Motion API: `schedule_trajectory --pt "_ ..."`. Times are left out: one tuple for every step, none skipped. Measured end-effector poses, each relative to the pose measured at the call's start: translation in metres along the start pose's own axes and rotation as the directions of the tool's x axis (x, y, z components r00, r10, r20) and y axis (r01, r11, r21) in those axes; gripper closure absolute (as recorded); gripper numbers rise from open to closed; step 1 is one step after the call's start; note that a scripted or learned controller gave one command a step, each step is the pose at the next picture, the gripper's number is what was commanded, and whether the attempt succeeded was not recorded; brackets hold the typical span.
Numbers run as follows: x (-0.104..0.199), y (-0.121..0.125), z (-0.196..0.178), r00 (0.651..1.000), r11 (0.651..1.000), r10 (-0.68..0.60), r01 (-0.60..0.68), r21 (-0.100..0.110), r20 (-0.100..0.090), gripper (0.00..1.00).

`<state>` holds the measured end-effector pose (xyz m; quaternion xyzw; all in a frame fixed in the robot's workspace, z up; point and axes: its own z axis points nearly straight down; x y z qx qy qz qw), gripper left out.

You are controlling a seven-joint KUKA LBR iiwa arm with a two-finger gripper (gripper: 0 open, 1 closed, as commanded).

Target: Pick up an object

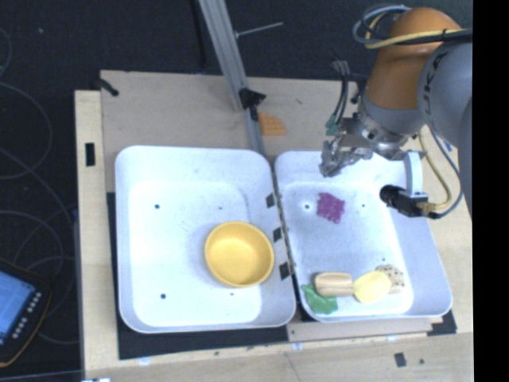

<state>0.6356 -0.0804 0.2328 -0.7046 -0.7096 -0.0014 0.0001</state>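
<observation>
The gripper (332,164) hangs over the far left part of the right bin (417,249), fingertips pointing down and nothing seen between them. A purple object (331,207) lies on the bin floor just in front of and below the gripper, apart from it. Along the near edge of the right bin lie a tan block (333,283), a yellow lemon-shaped object (371,287), a speckled beige object (392,276) and a green piece (318,299). A yellow bowl (238,254) sits in the left bin (151,237).
A grey metal post (227,50) slants up from the back edge between the bins. An orange tag (271,125) lies on the bench behind the bins. A black cable fitting (402,200) hangs by the arm over the right bin.
</observation>
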Motion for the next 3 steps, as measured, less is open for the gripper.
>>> schedule_trajectory --pt "0.051 -0.02 0.007 1.0 1.0 0.001 -0.001 0.003 0.001 1.0" --pt "0.093 -0.031 0.005 1.0 1.0 0.0 0.0 0.002 0.0 1.0" --pt "0.147 -0.054 -0.012 1.0 1.0 -0.002 0.002 0.002 -0.001 1.0"
